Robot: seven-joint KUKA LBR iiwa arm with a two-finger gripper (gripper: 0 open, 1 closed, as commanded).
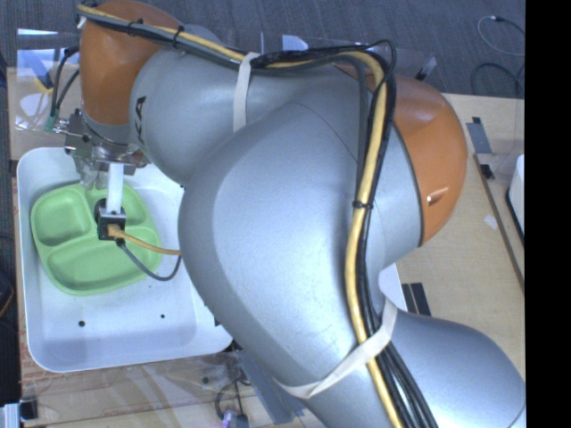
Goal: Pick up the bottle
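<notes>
Bottle aside for a moment: what carries everything?

A pale wooden tabletop (500,266), bare along its right edge apart from strips of dark tape (478,143). Grey carpet (268,7) lies beyond its far edge. A shallow white bin (53,346) sits at the tabletop's left end.

What lies in that bin, and what stands in the way?

A green divided plate (62,221) lies flat in the bin's far half, toward its left wall. The grey arm (294,239), with its orange bands, spans the middle and right of the scene and hides most of the tabletop under it.

And the Bottle against the jaws?

The jaws hang over the plate's far edge, near the bin's far left corner. Whether they are spread or pressed together I cannot tell. Where the Bottle lies I cannot tell either, since the arm hides so much of the surface.
</notes>
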